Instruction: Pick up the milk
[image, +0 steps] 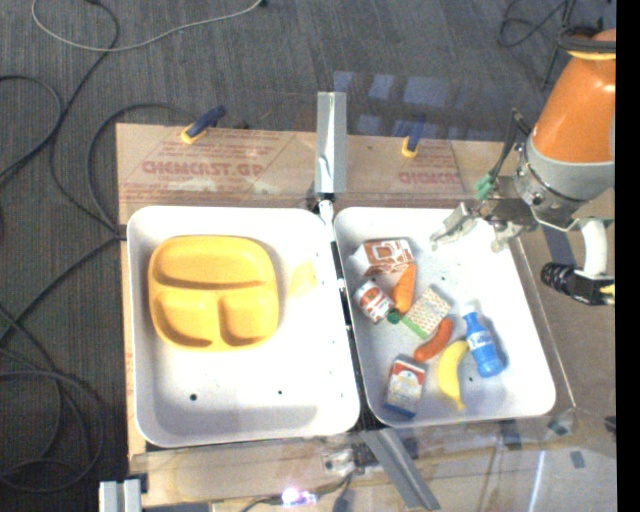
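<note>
Left bin: yellow tray, open floor around it. Right bin: milk by front rim, beside banana. Pincer over back edge, well apart from milk; fingers look apart, nothing between.

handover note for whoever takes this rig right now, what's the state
End effector: over the right bin's upper edge, nothing seen between its fingers.
Milk carton: lying near the right bin's front, beside the banana. A second small carton sits at the back; which one is the milk is unclear.
Done: nothing picked.
Left: descend, grasp the milk, lift.
</note>
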